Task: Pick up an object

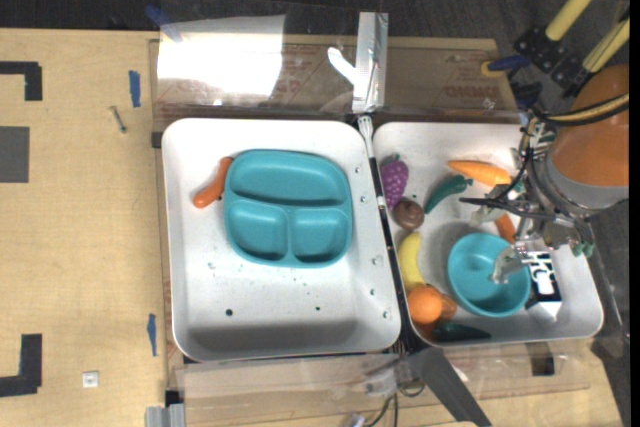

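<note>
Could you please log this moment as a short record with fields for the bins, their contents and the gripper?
left bin: teal divided plate, orange carrot at the plate's left edge
right bin: teal bowl, banana, orange, purple grapes, green pepper, orange pepper
gripper: over the teal bowl
finger state: cannot tell

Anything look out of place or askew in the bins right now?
One thing: an orange sausage-shaped toy in the left bin lies wedged against the teal divided plate, tilted, beside it rather than in a compartment. Nothing looks spilled or damaged.
</note>
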Available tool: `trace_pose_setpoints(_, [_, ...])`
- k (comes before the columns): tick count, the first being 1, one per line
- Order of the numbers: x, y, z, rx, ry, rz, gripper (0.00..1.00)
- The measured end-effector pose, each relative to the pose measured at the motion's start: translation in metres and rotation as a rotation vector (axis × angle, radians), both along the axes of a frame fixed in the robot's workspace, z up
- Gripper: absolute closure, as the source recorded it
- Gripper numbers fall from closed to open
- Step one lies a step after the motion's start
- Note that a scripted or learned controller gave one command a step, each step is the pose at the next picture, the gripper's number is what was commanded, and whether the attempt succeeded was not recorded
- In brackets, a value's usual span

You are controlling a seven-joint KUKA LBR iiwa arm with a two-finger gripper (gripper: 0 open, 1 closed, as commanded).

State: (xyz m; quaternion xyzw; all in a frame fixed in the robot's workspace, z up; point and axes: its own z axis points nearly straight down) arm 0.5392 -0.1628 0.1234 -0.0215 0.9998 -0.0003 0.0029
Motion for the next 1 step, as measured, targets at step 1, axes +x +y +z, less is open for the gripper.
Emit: trace_pose_setpoints(1, [0.0243, -0.0211, -0.0340, 0.000, -0.005, -0.080, 0.00])
